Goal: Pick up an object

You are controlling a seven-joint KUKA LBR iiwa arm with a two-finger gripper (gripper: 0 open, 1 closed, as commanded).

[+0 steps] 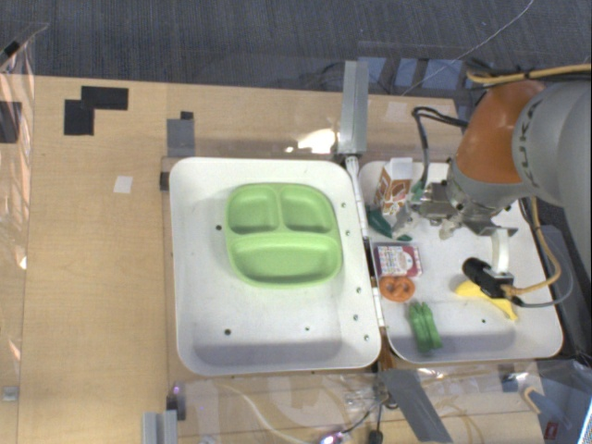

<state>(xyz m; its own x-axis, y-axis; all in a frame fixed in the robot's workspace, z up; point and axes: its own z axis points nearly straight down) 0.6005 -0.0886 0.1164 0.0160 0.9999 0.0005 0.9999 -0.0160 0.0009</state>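
Small carton (395, 189) is standing upright at the right bin's (541, 340) 11 o'clock corner, just beside the end effector (427, 202), which is sitting at its 3 o'clock. Judging it light, stiff card, crushable; grip the flat side faces mid-height. Can't tell if the end effector is spread or pinching. Pink packet (398, 261), orange disc (399, 289), green pods (425, 326), banana (486, 292) are lying toward 6 o'clock. Green tray (282, 234) is resting in the left bin (199, 331) on the bench (92, 276).

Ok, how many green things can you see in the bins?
3: the green divided tray in the left bin, a green pod at the right bin's front, a dark green piece by the carton; the arm may hide more.
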